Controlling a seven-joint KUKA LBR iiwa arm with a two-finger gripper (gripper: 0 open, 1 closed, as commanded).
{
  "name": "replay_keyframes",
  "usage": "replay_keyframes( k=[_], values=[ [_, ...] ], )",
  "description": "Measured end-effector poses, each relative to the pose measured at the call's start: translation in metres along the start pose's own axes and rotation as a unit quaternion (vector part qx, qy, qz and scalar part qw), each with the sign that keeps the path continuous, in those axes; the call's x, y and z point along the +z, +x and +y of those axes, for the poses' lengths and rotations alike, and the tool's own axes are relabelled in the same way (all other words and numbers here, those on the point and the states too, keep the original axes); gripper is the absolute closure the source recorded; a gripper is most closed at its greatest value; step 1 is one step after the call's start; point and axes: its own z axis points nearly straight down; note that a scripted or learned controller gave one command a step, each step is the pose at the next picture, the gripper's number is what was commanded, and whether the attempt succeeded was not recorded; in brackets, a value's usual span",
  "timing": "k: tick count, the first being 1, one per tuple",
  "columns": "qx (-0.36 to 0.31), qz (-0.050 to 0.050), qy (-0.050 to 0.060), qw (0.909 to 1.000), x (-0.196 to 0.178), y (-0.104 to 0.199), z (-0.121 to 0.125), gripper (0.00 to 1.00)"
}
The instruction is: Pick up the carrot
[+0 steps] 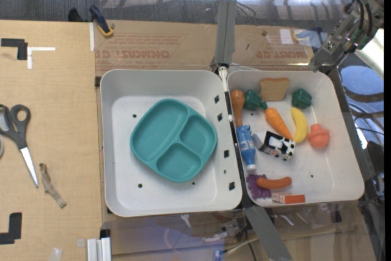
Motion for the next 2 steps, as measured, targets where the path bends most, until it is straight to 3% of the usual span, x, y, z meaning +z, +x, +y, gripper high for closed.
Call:
replay_keyframes(
  k=[1, 2],
  values=[
    [0.000, 0.000, 0.000, 1.0000, 0.000, 0.000, 0.000, 0.00],
    [0.015, 0.002, 0.000, 0.9999, 0.161, 0.010, 0.003, 0.00]
  ],
)
